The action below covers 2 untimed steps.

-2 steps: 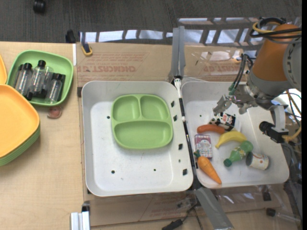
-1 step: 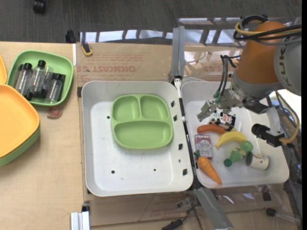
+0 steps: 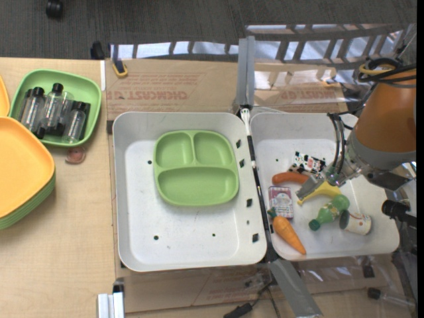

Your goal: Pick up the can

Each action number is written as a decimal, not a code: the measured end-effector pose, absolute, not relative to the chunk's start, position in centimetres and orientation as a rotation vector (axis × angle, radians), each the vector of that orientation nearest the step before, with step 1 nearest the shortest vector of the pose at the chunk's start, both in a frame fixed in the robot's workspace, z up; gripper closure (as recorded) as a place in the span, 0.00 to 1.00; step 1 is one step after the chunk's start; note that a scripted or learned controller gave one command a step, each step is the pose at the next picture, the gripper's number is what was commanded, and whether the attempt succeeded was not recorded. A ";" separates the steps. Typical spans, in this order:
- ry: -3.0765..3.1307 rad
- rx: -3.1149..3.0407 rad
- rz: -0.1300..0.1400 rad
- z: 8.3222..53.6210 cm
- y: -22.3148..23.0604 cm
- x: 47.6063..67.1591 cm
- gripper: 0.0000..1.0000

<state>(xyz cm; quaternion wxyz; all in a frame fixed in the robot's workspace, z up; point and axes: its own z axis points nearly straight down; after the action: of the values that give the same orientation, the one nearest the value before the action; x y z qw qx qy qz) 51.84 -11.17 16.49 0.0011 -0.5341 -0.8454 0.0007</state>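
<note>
A small can point(image 3: 281, 201) with a pink and white label lies on its side in the right bin point(image 3: 265, 138), near that bin's left wall. My gripper point(image 3: 335, 177) hangs low over the middle of the right bin, just above a yellow banana point(image 3: 322, 191). It is to the right of the can and a little further back, apart from it. The arm, with its orange band point(image 3: 391, 114), comes in from the right and hides part of the bin's right side.
Around the can lie a carrot point(image 3: 289, 234), an orange sausage-like toy point(image 3: 289, 177), a black and white piece point(image 3: 310, 161), a green bottle point(image 3: 329, 214) and a white cup point(image 3: 356, 223). The left bin point(image 3: 132, 230) holds a green divided plate point(image 3: 196, 167).
</note>
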 end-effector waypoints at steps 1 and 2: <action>-2.591 -1.777 0.002 19.1 -7.0 59.2 0.00; -2.603 -1.757 0.002 15.8 -13.4 54.2 0.00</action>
<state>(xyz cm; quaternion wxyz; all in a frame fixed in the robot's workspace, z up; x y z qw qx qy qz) 54.19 -13.42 15.76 0.0006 -0.5594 -0.8289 0.0007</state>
